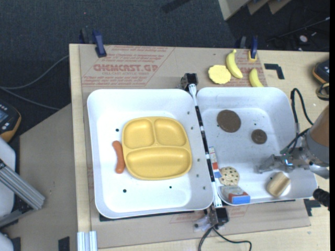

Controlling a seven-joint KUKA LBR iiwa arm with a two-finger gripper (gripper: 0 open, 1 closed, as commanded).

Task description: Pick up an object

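Lowest in frame, the bread-roll toy (278, 183) looks light, rigid and smooth, so we'd pinch its short sides; jaws (269, 164) just above, spread apart, holding nothing.

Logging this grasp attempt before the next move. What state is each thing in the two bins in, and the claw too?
Yellow three-compartment plastic plate: flat in left bin, nothing on it.
Orange toy sausage: lying against plate's left edge.
Large brown disc: flat, right bin.
Small brown disc: flat, right bin.
Chocolate-chip cookie: flat, near divider.
Tan bread roll: resting loose.
Claw: low over the right bin, just above roll, holding nothing.
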